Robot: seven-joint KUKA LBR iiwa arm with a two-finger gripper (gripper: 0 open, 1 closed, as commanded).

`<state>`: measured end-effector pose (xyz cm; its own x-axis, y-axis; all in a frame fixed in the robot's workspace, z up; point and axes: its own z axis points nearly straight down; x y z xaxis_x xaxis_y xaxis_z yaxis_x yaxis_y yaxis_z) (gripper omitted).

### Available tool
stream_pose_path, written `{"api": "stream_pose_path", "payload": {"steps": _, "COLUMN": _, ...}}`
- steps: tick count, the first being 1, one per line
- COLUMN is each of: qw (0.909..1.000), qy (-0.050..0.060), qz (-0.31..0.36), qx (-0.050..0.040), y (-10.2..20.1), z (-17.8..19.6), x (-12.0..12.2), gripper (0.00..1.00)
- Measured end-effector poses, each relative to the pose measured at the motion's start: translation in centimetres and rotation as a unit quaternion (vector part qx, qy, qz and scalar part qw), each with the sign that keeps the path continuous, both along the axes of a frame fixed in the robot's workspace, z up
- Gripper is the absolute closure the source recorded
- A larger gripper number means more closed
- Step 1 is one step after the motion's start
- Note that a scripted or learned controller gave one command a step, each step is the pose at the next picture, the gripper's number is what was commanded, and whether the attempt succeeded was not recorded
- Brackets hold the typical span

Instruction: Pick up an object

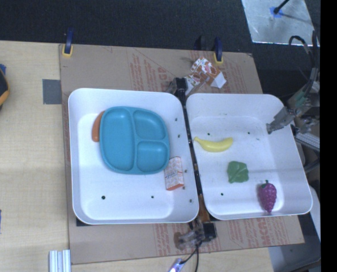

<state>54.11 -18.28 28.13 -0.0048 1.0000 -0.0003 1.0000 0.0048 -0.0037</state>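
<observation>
- The claw (278,120) hovers at the right bin's (244,103) far right rim; its state cannot be told from here.
- The banana (214,144) lies to its left, long axis crosswise, the nearest pick.
- Green leaf (237,171) and purple grapes (267,195) sit nearer the front.

At the right edge of the tabletop, near its far right corner, the gripper (274,124) reaches in from the right. What shows of it is a slim grey piece slanting down and to the left, with its dark tip low at the front. Behind it, toward the right edge, pale grey parts and thin dark cables of the arm (307,98) rise steeply. Nothing is seen held at the tip.
</observation>
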Motion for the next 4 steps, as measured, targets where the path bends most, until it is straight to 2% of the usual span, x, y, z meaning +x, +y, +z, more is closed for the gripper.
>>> {"api": "stream_pose_path", "payload": {"steps": 1, "qw": 1.0, "qy": 0.001, "qz": 0.0, "qx": 0.0004, "y": 3.5, "z": -11.0, "x": -6.6, "gripper": 0.0}}
{"api": "stream_pose_path", "payload": {"steps": 2, "qw": 1.0, "qy": 0.001, "qz": 0.001, "qx": 0.0002, "y": 5.8, "z": -19.0, "x": -4.3, "gripper": 0.0}}
{"api": "stream_pose_path", "payload": {"steps": 3, "qw": 1.0, "qy": 0.0, "qz": 0.003, "qx": -0.0003, "y": 5.7, "z": -17.9, "x": -4.2, "gripper": 1.0}}
{"api": "stream_pose_path", "payload": {"steps": 4, "qw": 1.0, "qy": -0.001, "qz": -0.001, "qx": -0.0007, "y": -3.0, "z": -6.7, "x": -4.4, "gripper": 1.0}}
